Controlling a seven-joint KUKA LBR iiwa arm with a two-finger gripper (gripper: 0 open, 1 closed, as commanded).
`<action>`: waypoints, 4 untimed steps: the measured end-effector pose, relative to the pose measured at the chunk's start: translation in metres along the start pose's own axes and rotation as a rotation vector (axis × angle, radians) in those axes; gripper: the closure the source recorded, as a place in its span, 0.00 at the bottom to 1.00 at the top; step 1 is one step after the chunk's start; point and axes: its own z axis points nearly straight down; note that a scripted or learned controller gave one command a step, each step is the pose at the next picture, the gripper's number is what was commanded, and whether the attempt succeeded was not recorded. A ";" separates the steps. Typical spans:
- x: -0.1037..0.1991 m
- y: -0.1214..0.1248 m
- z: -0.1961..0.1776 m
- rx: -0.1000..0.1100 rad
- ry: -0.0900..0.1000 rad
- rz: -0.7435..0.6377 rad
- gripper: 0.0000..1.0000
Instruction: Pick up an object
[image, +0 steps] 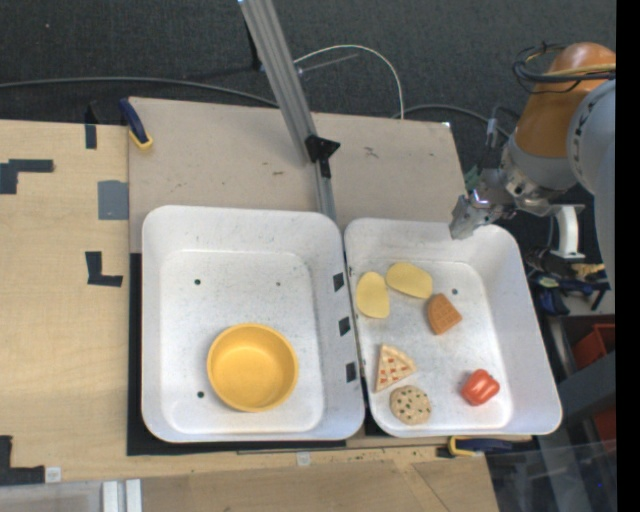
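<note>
Grey arm (590, 120) at the right, orange band uppermost, gripper (467, 218) low, fingers seemingly hidden.

Both white bins (245, 225) look like smooth plastic, faintly speckled, with a soft sheen. In the left one, the yellow bowl (252, 367) is glossy plastic. Right of the bowl, the red pepper (480, 387) shines too — the cookie (410, 404) looks matt. The bench (50, 280) beneath — pale, matt wood.

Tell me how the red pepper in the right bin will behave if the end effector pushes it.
The red pepper looks rounded and glossy, so it may roll or slip aside. It seems a small toy, probably light. Lying apart from the cookie, it would likely move alone.
</note>
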 end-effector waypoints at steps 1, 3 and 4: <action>0.004 0.002 -0.064 -0.001 -0.001 0.000 1.00; 0.059 0.011 -0.093 0.007 0.002 -0.003 1.00; 0.119 0.007 -0.091 0.007 0.003 -0.004 1.00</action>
